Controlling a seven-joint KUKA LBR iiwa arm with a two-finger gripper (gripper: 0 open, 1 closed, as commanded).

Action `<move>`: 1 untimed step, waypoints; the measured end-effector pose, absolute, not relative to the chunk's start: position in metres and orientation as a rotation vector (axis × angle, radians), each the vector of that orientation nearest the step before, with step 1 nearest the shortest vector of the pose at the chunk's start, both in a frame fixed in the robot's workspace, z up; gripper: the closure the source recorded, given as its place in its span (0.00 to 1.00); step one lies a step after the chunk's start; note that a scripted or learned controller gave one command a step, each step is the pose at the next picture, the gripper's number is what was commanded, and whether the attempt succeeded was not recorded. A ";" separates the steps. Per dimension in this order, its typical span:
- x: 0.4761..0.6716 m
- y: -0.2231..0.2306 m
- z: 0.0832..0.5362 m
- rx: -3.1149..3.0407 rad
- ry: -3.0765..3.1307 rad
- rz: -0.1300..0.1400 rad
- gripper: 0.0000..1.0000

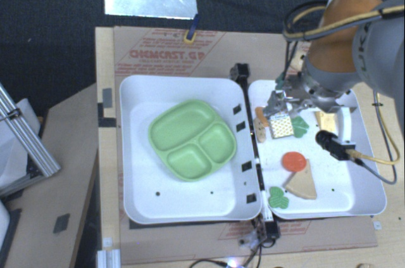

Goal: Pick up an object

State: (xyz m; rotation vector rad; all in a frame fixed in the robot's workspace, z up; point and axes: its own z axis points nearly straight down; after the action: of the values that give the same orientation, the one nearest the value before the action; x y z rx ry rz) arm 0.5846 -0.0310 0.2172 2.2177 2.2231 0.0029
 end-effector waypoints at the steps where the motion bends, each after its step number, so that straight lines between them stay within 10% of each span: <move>1: 0.580 -0.025 0.235 2.213 2.228 0.004 1.00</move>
State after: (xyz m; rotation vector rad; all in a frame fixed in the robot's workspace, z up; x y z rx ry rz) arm 0.5799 -0.0248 0.2351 2.2134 2.2278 0.0039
